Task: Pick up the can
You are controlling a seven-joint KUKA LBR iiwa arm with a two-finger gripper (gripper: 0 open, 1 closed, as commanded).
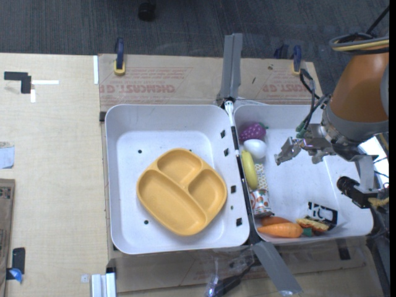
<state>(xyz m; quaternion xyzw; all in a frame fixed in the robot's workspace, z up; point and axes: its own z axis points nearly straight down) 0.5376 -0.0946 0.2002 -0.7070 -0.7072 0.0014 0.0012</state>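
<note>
Small can [260, 198], red and white label, lies along the right bin's [346, 234] left wall; end effector [291, 150] apart above; pale wood bench [49, 166], dark carpet [185, 11].

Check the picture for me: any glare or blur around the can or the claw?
Camera view: the claw looks slightly soft against the white right bin; a bright glare patch sits by the arm at the right edge; the can, lying along the bin's left wall, is small but readable; shadows are mild.
</note>
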